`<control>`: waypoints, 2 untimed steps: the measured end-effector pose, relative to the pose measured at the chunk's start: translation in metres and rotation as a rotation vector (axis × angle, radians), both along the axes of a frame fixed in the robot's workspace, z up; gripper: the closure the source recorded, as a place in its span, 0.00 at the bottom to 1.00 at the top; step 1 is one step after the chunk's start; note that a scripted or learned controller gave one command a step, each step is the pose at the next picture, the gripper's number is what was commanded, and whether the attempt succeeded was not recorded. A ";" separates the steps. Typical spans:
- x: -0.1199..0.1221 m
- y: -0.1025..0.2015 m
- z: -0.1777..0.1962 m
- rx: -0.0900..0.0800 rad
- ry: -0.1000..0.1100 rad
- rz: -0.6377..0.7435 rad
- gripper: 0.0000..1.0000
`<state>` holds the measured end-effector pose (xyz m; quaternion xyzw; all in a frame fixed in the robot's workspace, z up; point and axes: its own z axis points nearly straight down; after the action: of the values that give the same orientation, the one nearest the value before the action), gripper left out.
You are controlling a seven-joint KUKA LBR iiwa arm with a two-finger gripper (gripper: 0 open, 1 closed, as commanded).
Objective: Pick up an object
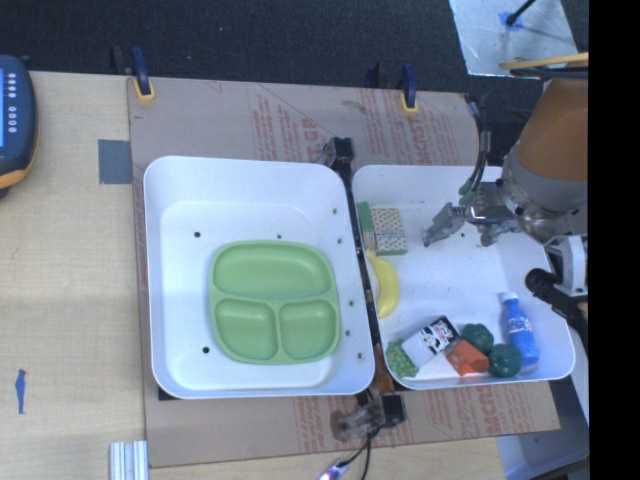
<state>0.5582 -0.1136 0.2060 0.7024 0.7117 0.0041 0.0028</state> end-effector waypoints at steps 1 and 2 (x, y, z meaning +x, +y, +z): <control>-0.057 -0.022 -0.120 0.000 0.024 -0.011 0.00; 0.078 0.025 -0.112 -0.001 0.003 -0.004 0.00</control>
<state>0.6364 -0.0883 0.0936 0.7038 0.7104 0.0024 0.0020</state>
